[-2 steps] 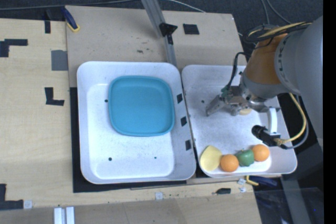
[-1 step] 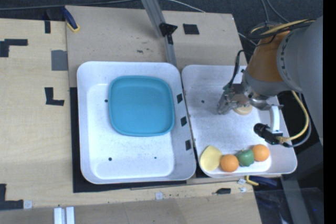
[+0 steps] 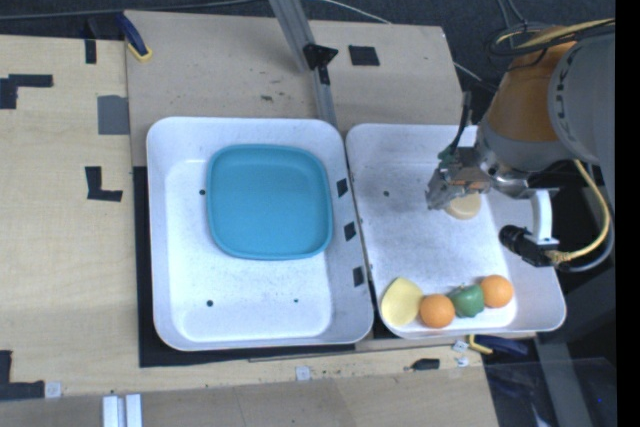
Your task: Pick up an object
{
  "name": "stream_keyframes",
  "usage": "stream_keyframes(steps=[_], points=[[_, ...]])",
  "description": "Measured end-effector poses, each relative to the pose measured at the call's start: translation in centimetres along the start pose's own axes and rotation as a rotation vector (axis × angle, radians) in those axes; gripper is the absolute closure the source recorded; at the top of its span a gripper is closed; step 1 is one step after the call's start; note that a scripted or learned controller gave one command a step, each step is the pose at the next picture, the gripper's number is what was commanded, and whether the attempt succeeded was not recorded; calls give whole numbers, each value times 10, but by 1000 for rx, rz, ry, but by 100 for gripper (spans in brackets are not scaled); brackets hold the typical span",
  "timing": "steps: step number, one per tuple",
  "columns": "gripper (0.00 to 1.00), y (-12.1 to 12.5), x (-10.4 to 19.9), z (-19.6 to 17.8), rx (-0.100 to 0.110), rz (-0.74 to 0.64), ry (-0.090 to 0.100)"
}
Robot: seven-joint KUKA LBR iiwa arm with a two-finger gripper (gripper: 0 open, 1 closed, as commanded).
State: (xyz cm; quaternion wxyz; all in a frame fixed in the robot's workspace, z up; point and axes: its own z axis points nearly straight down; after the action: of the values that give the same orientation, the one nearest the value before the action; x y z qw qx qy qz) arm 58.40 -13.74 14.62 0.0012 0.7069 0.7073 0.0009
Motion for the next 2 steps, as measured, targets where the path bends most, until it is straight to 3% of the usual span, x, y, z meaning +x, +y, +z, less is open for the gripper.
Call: stream_keyframes(steps=[1, 2], points=[[100, 1, 0, -52, -1, 0, 0], [100, -12, 53, -66, 2, -4, 2]])
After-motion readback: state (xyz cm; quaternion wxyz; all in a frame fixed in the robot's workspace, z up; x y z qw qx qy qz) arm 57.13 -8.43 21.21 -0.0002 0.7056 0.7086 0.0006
